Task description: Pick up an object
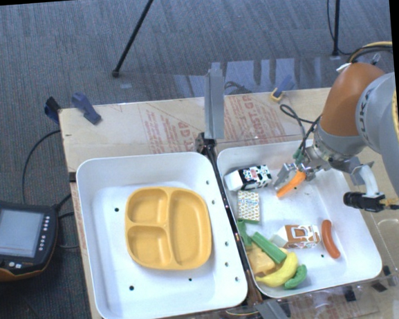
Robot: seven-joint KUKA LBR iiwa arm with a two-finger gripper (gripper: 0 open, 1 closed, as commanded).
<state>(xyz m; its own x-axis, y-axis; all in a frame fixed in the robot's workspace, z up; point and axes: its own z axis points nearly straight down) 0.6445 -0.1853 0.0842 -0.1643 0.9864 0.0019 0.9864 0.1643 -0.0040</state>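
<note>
The tool [296, 171] grips an orange carrot [289, 183] between its fingers, the carrot trailing toward seven o'clock above the right bin [352, 236].

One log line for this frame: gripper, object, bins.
gripper: fingers shut on orange carrot, over right bin | black-and-white toy car beside it | left bin: yellow divided plate

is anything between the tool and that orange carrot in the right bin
Nothing visible does. The tool is right at the carrot, at its upper end. The black-and-white toy car lies to its left and the sausage below, both apart from it.
</note>
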